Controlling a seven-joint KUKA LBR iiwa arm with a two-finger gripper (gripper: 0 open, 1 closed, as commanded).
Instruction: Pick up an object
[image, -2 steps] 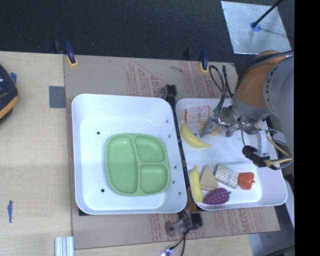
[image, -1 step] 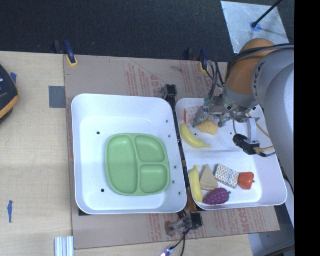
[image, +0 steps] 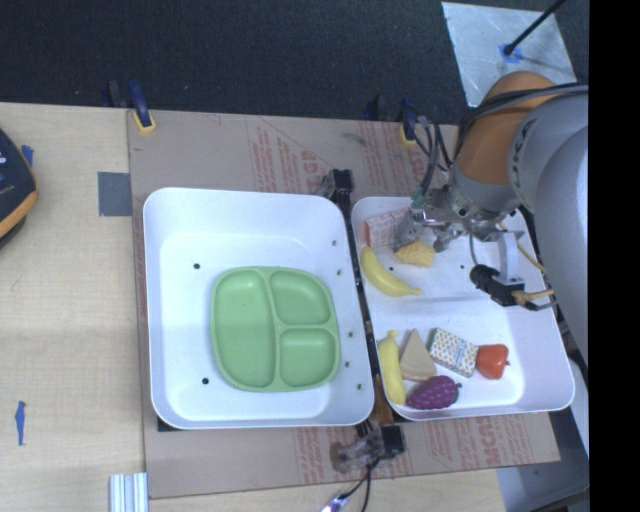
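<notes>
Found the gripper (image: 424, 226) low over the far left part of the right bin (image: 535, 345), directly above a small yellow wedge (image: 417, 254) and apparently touching it. Could not tell whether open or shut, nor whether gripping the wedge. Noted a pinkish-red packet (image: 376, 232) just left of the wedge against the bin wall, its print too small to read. Saw a banana (image: 388, 276) lying slantwise just nearer than the wedge.

Along the near side of the same bin, counted from left: a second yellow fruit (image: 391, 368) lying lengthwise, a tan wedge (image: 416, 355) touching it, purple grapes (image: 434, 393) in front, a small patterned box (image: 453, 351) with no legible label, and a red vegetable (image: 491, 361) just beside the box.

In the left bin (image: 180, 235), found a green divided plate (image: 272, 327) with three compartments, lying flat.

Under both bins, saw brown cardboard (image: 280, 150) with red printed lettering, faint and tilted, not readable. Spotted blue clamps (image: 140, 105) at its far edge
</notes>
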